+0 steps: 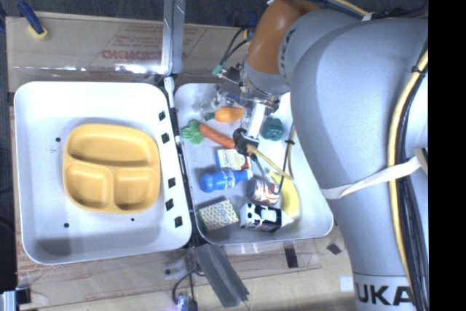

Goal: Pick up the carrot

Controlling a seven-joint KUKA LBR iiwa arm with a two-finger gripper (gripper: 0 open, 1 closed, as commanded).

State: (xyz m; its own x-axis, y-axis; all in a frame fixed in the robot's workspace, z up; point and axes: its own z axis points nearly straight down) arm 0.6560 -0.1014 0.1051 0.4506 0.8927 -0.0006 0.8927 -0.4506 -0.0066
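Note:
The carrot [213,134] is orange with a green leafy top [191,132]. It lies slantwise in the right bin [314,218], near the bin's left wall in the far half. My gripper [234,95] hangs over the far end of that bin, just beyond and to the right of the carrot, above a small orange piece [229,113]. The grey wrist and its orange band cover much of it. Nothing shows held in it.
The right bin also holds a teal lump [272,129], an orange-white packet [231,158], a blue bottle [222,179], a checkered block [218,214], a black-and-white box [261,216] and a banana [290,197]. A yellow divided plate [111,166] sits in the left bin [36,229].

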